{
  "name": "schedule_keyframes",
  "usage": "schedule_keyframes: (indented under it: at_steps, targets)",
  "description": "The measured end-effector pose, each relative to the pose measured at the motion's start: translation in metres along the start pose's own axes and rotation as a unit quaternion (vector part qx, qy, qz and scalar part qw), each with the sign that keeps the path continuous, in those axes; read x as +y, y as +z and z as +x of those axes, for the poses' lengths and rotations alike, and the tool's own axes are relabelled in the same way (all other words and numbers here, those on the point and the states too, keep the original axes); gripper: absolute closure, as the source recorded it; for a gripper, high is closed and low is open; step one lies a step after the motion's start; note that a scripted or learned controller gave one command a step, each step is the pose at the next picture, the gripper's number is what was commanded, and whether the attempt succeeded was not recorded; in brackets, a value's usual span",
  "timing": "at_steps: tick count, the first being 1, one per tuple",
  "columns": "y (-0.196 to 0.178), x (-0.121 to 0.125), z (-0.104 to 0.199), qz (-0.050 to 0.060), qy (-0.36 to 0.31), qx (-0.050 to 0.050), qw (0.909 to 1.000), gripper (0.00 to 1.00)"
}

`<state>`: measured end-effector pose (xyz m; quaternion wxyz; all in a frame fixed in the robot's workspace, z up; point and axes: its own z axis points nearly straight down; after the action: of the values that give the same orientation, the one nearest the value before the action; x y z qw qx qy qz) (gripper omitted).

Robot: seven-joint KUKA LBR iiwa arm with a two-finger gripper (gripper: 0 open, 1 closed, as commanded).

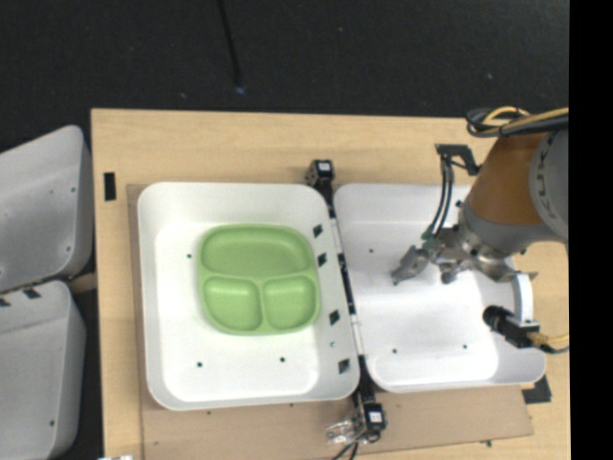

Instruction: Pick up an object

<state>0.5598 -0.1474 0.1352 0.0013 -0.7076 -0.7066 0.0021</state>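
Note:
A light green plate (259, 278) with three compartments lies flat in the middle of the left white bin (163, 362). My gripper (426, 268) hangs over the middle of the right white bin (421, 367), well to the right of the plate. Its two fingers (406, 266) are spread apart and open, and nothing shows between them. The grey arm with its orange band (508, 185) reaches in from the right and hides part of that bin's right side.
A raised divider with black clips (337, 286) runs between the two bins. Cables loop off the wrist near the right bin's lower right corner (512, 324). Grey panels (38, 257) stand off the bench's left edge.

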Motion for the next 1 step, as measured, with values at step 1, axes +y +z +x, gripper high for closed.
schedule_keyframes:
  at_steps: [1]
  targets:
    - [0.0363,-0.0004,-0.0014,-0.001,0.001,0.000,1.0000,0.00]
